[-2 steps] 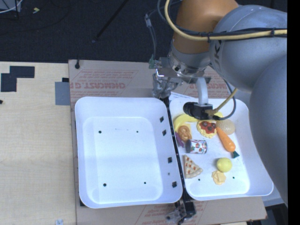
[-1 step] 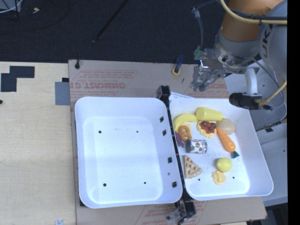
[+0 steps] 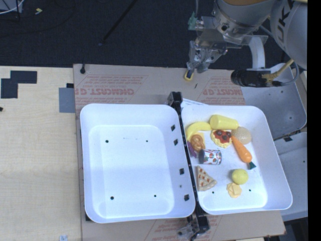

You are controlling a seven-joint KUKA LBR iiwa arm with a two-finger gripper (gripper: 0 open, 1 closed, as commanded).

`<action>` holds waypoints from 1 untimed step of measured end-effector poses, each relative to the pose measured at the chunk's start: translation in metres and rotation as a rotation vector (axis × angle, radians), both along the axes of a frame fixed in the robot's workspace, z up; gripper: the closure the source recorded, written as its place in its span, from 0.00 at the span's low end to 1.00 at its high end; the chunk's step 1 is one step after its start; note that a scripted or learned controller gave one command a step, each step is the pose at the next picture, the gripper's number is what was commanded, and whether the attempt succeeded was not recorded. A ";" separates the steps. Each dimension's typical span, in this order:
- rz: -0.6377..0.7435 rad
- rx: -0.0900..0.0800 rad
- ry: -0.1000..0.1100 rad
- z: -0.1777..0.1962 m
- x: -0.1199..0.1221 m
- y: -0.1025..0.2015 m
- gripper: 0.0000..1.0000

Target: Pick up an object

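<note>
The gripper (image 3: 193, 70) hangs above the cardboard sheet (image 3: 125, 87), beyond the far rim of the right bin (image 3: 278, 185) and well apart from everything inside it. Whether its fingers are spread or pressed together cannot be told at this angle; a small yellow tip shows at their lower end, and nothing from the bin is seen between them. The grey arm (image 3: 251, 9) reaches in above the right bin's far corner.

All the objects lie in the right bin. A banana (image 3: 196, 128) curves near the bin's far left corner, by the black hinge strip (image 3: 181, 149) that joins the two bins. Beside it toward the far rim lies a yellow pepper-like piece (image 3: 223, 121). A small pizza round (image 3: 221, 137) sits just below that, touching or nearly touching a pale round ball (image 3: 242, 134). A carrot (image 3: 243, 152) slants from that ball toward the bin's middle. A brownish pretzel-like piece (image 3: 196, 143) lies just under the banana, and a little can (image 3: 210, 157) lies on its side next to it. A pizza slice (image 3: 203, 178) rests near the hinge strip. A lemon (image 3: 239, 175) sits in the bin's nearer half, with a small pale yellow lump (image 3: 233, 190) just beside it.

The left bin (image 3: 93, 129) sits on the other side of the hinge strip from the right bin.
</note>
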State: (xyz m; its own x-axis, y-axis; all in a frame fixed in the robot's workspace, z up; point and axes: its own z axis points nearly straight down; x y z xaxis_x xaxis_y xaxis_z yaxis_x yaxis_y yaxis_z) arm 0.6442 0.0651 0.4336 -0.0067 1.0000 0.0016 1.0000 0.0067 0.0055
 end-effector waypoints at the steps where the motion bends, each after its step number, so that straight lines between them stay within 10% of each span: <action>1: -0.004 -0.003 0.022 -0.215 -0.003 0.039 1.00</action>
